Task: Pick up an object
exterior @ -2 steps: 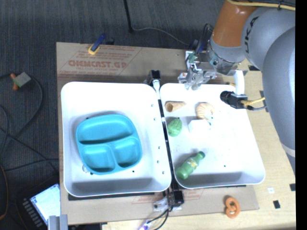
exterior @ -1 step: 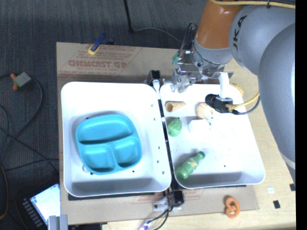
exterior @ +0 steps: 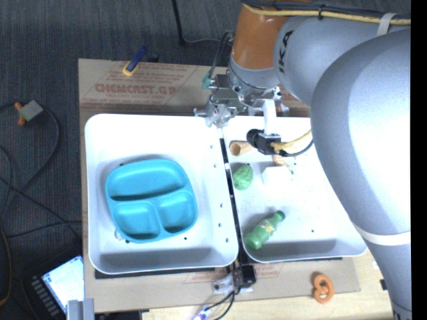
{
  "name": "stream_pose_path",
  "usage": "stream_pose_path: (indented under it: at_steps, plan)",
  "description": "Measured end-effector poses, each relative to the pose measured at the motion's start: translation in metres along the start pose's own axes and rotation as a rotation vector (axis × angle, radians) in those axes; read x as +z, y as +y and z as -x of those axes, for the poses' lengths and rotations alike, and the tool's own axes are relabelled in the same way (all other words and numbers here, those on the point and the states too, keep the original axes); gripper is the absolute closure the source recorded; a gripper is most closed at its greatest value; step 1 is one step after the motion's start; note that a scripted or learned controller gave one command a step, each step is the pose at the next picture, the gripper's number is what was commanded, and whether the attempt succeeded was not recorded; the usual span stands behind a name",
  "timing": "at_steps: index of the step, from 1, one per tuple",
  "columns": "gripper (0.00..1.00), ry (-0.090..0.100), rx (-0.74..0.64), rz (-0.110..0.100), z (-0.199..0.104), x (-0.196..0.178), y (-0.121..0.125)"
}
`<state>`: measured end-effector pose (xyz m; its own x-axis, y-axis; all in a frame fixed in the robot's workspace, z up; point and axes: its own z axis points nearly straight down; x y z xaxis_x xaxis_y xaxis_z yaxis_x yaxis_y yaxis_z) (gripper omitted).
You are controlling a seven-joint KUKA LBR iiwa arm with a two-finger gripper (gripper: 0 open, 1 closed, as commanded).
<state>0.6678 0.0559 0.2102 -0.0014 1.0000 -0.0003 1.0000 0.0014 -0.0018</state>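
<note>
Starting at the near edge of the table (exterior: 357,295): small orange ring (exterior: 323,287) lying out on the bare wood, just in front of the right bin (exterior: 313,251) and clear of its rim. Plenty of free tabletop around it.

Inside the right bin, nearest first: green bottle (exterior: 263,230) on its side, tilted, base end tucked close to the near-left corner, cap pointing away to the right. Wide bare floor to its right and behind it, so decent room on that side. Further back, a green lump (exterior: 241,177) sitting just beside the wall shared with the left bin, tight against that edge. Beyond that, a tan wooden piece (exterior: 237,149) near the far-left corner, partly hidden under the arm's hardware.

Left bin (exterior: 91,179) taken up mostly by a blue tray (exterior: 152,199) with three compartments, lying flat and a bit skewed, closer to the near wall. Open white strip along the far side and down the left wall.

Pincer (exterior: 215,115) over the far rim, right about where the two bins meet. Can't tell how far open it is or whether it has hold of anything.

Farthest back, a cardboard sheet (exterior: 120,89) under the bins with a blue-and-yellow clip (exterior: 135,61) near its far edge.
</note>
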Motion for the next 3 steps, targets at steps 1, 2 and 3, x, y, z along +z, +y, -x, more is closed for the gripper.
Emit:
stream_pose_path:
  at_steps: [1, 2, 3]
  plan:
    - [1.0, 0.0, 0.0, 0.0, -0.021, -0.027, -0.112]
    - [1.0, 0.0, 0.0, -0.001, -0.047, -0.035, -0.175]
    - [1.0, -0.001, 0.003, 0.001, 0.011, -0.021, -0.119]
